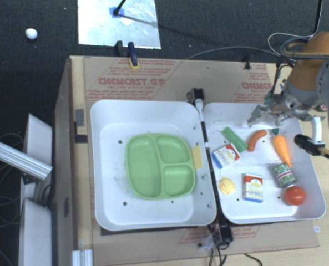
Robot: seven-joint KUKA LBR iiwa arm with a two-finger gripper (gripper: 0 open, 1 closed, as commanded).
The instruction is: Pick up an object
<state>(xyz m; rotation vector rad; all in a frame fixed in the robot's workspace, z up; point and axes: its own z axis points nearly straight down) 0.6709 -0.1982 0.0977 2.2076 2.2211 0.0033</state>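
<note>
Hidden or unclear: the arm is cut off by the frame's right side; the print on the small packages is too small to read.
End effector: hangs over the far part of the right bin, its metal fingers spread apart and pointing down-left; nothing sits between them, and whether the tips touch the bin floor cannot be told.
Sausage: the reddish-brown piece just below the end effector, apart from the fingers.
Carrot: just right of the sausage, its green end towards the end effector.
Green block: just left of the sausage, lying aslant.
Blue and white carton: below the green block, near the bins' shared edge.
Yellow piece: below that carton.
Red and white box: right of the yellow piece.
Green can: below the carrot.
Tomato: just below the can, near the right bin's near corner.
Left bin: holds a green divided plate in its middle.
Bench: carries both bins side by side.
</note>
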